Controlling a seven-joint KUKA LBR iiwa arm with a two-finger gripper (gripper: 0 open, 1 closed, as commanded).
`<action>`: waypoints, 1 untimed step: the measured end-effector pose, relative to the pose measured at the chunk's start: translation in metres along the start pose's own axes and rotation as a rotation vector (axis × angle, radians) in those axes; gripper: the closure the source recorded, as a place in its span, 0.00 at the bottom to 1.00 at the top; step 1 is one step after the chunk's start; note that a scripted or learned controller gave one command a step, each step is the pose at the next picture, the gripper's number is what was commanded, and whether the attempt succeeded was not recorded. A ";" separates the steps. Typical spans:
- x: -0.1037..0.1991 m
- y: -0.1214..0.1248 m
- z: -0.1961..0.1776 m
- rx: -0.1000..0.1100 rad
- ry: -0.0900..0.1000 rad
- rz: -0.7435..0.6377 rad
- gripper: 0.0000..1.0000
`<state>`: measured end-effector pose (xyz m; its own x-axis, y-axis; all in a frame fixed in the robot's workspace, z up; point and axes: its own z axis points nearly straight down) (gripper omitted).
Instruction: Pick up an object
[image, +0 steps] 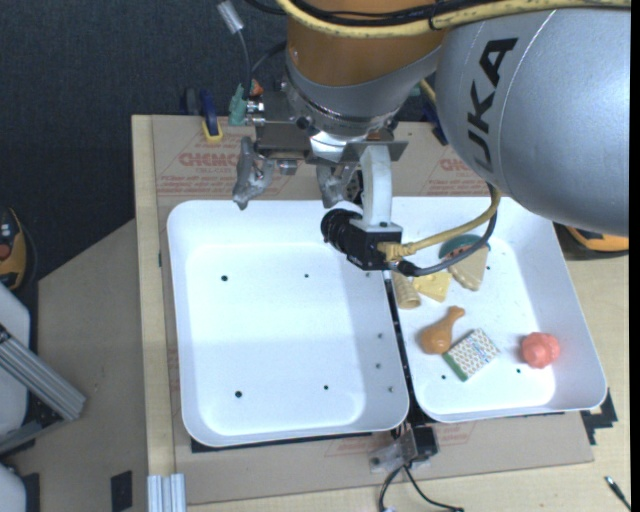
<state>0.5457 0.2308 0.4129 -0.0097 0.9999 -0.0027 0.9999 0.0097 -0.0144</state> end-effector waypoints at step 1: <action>-0.008 0.049 0.216 0.002 -0.004 0.012 0.00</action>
